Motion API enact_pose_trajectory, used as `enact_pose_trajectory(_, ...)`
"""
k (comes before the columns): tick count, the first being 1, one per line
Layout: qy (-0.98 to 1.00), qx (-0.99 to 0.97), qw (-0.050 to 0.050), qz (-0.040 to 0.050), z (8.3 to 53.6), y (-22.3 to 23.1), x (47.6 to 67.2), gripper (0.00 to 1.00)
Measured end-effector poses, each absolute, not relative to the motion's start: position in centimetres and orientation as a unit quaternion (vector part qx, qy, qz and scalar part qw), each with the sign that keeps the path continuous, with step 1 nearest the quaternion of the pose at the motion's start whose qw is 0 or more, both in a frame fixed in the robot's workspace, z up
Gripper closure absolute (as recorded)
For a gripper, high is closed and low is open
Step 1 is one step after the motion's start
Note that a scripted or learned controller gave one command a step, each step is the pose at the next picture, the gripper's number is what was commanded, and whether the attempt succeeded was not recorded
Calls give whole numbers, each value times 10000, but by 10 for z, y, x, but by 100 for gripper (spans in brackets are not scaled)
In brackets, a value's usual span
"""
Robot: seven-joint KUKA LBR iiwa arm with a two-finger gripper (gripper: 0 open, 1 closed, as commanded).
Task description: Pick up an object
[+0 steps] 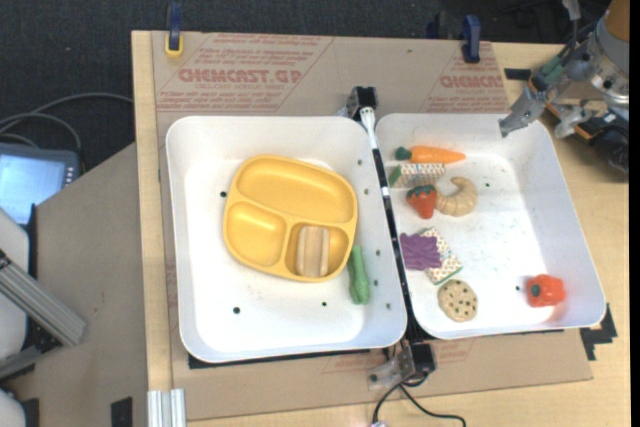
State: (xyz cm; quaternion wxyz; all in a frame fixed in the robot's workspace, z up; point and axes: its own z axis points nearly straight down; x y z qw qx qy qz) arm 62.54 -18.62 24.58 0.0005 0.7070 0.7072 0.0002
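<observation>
Half-cropped hand (540,105) beyond right bin (575,245)

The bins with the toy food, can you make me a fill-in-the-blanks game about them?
1. The yellow plate sits in the ____ bin.
2. The carrot is colored ____.
3. The green bean lies just to the ____ of the yellow plate.
4. The cookie lies in the ____ bin.

Missing words: left; orange; right; right

A blue clamp (470,37) stands near the gripper (520,118). A second clamp (175,27) and a lit screen (35,187) are well apart from it.
</observation>
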Motion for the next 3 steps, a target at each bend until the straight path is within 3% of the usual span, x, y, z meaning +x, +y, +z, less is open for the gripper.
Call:
enact_pose_trajectory(1, 7078, 7064, -72, -35, 88, -166, 616, 0)
enact_pose_trajectory(2, 7075, 7067, 16, 8, 109, -168, 621, 100)
enact_pose_trajectory(3, 7074, 7068, 12, 5, 109, -168, 621, 0)
